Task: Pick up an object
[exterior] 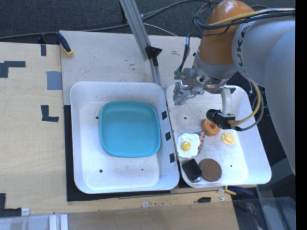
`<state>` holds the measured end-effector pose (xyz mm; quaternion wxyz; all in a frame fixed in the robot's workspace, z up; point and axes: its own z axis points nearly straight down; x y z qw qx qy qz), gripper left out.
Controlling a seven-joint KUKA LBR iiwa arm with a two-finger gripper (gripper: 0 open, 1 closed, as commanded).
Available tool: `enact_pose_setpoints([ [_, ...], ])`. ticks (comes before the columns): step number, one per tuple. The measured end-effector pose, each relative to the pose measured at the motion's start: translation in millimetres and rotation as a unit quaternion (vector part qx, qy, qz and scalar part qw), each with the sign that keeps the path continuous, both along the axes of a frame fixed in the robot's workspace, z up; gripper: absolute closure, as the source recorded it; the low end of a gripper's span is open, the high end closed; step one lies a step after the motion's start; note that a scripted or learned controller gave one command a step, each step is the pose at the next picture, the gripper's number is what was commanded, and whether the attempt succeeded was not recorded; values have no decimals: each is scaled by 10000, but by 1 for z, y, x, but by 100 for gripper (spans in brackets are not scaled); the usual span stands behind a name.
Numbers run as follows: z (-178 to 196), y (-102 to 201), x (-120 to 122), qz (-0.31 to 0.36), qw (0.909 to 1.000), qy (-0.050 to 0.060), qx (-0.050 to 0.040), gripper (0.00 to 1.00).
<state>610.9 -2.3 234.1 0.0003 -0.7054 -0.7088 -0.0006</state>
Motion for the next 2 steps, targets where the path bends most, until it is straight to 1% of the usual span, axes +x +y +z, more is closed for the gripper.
enact_pose_setpoints([
  [1,5,44,-17,-2,10000,2,-1,100],
  [2,-5,85,-33,-5,10000,10,-4,100],
])
